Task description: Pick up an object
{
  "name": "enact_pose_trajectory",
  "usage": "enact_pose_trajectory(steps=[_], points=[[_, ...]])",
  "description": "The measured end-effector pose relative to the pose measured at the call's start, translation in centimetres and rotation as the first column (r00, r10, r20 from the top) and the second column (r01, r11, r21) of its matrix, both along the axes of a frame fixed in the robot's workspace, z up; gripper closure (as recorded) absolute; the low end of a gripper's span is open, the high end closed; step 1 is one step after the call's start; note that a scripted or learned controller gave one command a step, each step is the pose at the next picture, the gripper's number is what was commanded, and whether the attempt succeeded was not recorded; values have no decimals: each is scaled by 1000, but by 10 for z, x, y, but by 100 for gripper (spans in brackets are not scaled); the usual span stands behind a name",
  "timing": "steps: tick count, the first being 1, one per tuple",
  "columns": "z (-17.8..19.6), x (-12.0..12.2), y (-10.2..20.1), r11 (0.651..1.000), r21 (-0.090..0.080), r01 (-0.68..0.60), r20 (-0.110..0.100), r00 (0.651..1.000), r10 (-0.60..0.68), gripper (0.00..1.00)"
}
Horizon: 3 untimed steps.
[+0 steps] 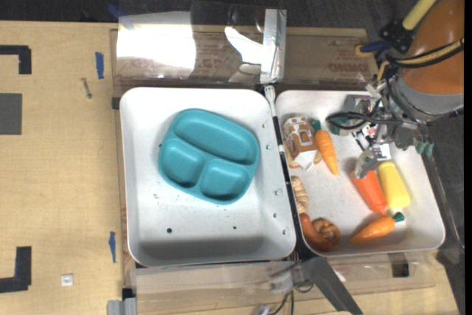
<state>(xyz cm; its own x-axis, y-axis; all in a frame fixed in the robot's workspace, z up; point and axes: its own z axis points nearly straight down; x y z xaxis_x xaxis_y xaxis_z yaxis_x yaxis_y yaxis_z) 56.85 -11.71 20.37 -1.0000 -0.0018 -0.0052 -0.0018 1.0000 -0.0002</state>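
Closing in on a pick, right bin

Going left to right. Wooden table (pixel 51 158) carries two white bins. Left bin (pixel 147 232) holds a teal divided plate (pixel 209 154), nothing else in it. Right bin (pixel 431 221) has the clutter: small brown-and-white box toy (pixel 299 136) by the left wall, a carrot (pixel 327 151) just beside it, a knobbly tan piece (pixel 299 194) below, a dark red-brown lump (pixel 322 231) at the near corner, an orange carrot-shaped piece (pixel 374 229), then a red-orange piece (pixel 370 190) touching a yellow bottle-shaped toy (pixel 394 184).

Hand (pixel 371 158) sits low over the tops of the red-orange piece and the yellow toy. Finger state: can't tell, cabling and blur hide the tips. Nothing visibly held.

Step, as I read it: approach/descent, grasp not made. Next move needs centring on one of the two touching pieces, else the fingers straddle both or push them apart.
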Motion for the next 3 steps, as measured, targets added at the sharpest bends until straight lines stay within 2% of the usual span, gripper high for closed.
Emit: enact_pose_trajectory(steps=[1,2,3], points=[[-114,-79,-5,993,-3,-114,7,993,114,0],[-102,-74,-4,993,-7,-117,22,993,117,100],[33,-36,6,970,-5,-242,8,970,242,100]])
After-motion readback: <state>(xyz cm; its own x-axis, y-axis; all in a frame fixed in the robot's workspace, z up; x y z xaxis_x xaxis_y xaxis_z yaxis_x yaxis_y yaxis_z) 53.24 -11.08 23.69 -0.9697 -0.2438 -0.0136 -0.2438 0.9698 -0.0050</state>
